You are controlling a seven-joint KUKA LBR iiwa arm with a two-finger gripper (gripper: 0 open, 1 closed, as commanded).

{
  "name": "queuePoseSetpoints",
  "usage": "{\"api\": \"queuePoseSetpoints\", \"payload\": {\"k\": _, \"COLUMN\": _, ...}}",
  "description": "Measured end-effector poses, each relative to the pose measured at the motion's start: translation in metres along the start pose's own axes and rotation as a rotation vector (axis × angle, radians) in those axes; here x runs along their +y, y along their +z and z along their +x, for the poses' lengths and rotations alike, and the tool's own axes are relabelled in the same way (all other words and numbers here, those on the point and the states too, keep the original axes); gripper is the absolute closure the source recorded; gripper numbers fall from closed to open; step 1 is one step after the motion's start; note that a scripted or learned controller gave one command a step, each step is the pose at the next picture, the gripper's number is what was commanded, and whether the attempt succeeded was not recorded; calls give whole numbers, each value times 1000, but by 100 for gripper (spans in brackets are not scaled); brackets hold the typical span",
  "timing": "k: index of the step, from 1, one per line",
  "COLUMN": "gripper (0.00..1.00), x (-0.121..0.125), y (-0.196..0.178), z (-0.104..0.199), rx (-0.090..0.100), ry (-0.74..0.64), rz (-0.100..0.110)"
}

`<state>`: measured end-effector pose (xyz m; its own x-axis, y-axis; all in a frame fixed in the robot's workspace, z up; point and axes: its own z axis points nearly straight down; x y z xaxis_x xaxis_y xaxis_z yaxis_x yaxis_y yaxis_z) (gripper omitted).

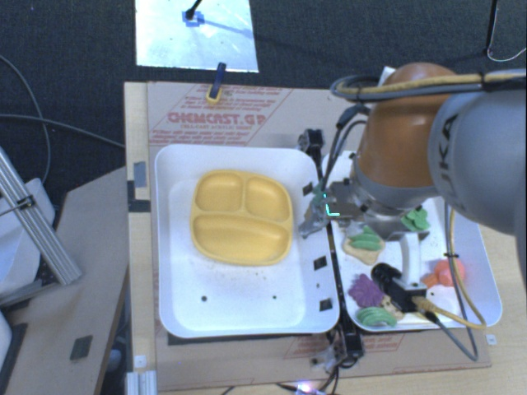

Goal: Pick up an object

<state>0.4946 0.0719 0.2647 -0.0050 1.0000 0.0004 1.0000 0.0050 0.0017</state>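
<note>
My gripper (315,218) hangs over the wall between the two bins, beside the right edge of the yellow divided plate (241,217) that lies in the left bin (177,303). Nothing shows between its tips. In the right bin (486,299), partly hidden under the arm, lie a beige cookie with a green top (362,244), a purple grape bunch (361,287), a green ridged toy (377,316), a green leafy piece (416,219) and an orange toy (450,271).
The grey and orange arm (412,146) covers the upper part of the right bin. Both bins rest on a cardboard sheet (222,118). A blue and yellow tool (216,85) lies at the sheet's far edge.
</note>
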Motion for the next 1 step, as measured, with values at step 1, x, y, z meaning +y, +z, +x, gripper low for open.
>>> {"api": "queuePoseSetpoints", "payload": {"k": 1, "gripper": 0, "x": 32, "y": 85, "z": -52, "rx": -4, "ry": 10, "rz": 6}}
